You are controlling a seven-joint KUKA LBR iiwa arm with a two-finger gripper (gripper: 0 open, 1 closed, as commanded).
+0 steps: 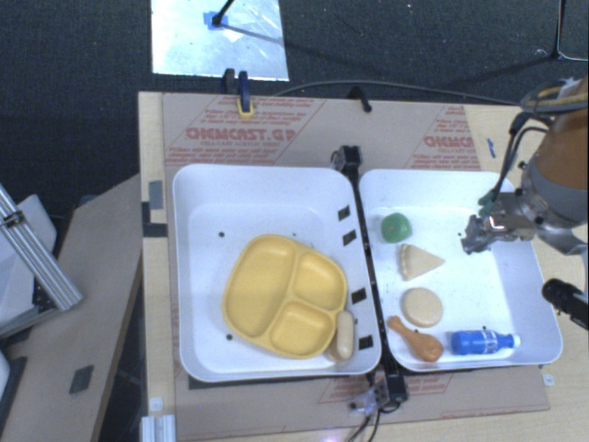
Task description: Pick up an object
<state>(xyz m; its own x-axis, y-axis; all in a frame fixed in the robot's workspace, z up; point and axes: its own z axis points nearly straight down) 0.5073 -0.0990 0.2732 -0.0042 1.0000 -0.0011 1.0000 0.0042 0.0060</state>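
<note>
My gripper (477, 237) hangs over the right part of the right bin (515, 274), with nothing seen between its fingers. To its left in that bin lie a green ball (397, 227) and a pale wedge of cheese (419, 262). Nearer the front are a round tan cookie (422, 307), a brown drumstick (415, 341) and a blue bottle (481, 342) lying on its side. The gripper is apart from all of them.
The left bin (212, 210) holds a yellow divided plate (284, 295) and a pale bread roll (344, 335) at the plate's front right. A black divider (363, 256) runs between the bins. The arm's orange band (563, 155) stands at the right edge.
</note>
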